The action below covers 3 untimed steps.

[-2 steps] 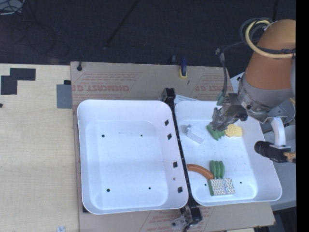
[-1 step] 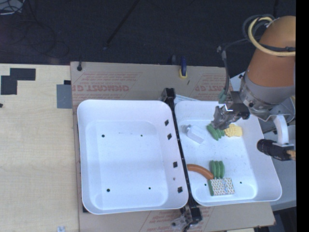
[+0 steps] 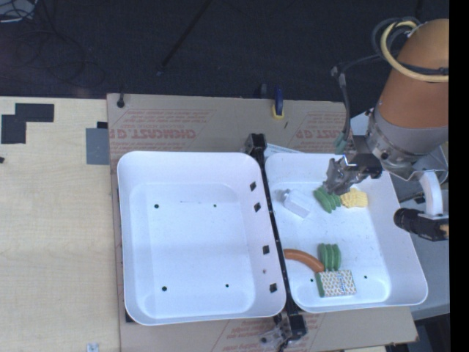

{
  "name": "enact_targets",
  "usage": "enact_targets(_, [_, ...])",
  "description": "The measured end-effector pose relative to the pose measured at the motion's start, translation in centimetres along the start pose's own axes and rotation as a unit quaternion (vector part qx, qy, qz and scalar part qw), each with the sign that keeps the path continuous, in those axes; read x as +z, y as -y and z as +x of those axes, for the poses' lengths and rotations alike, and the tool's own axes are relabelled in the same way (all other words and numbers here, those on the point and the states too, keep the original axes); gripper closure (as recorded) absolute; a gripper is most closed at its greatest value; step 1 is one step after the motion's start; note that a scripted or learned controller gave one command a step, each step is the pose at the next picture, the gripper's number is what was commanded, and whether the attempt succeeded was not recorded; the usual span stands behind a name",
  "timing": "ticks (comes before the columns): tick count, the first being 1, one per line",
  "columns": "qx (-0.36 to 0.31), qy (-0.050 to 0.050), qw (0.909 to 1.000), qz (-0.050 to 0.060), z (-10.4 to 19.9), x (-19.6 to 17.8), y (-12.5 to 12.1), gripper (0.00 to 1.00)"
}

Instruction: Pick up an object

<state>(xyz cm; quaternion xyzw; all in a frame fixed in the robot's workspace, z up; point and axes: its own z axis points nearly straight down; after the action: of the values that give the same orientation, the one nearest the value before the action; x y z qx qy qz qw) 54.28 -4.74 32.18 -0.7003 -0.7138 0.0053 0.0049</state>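
From above, the arm is reaching in from the right over the right bin, and its end effector is hanging low at the bin's upper middle. The fingers are too dark and small here, so I cannot tell whether they are apart or together. A green object is lying directly below the end effector, touching or nearly touching its tip; nothing is visibly sitting between the fingers. A yellow piece is lying just beside the green object, on its right. A clear item is resting to the left, near the divider. Nearer the front edge, an orange sausage, a second green piece and a speckled sponge are sitting close together. The left bin is sitting beside it on the counter.
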Motion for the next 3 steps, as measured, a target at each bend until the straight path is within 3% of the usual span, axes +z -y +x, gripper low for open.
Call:
enact_targets(1, [-0.004,0.000,1.0000,0.002,0.0,-0.9,0.0,1.00])
enact_targets(2, [0.012,-0.001,0.9999,-0.003,-4.4,3.3,4.5,1.00])
enact_targets(3, [0.008,0.000,0.9999,-0.006,1.5,2.4,1.6,1.00])
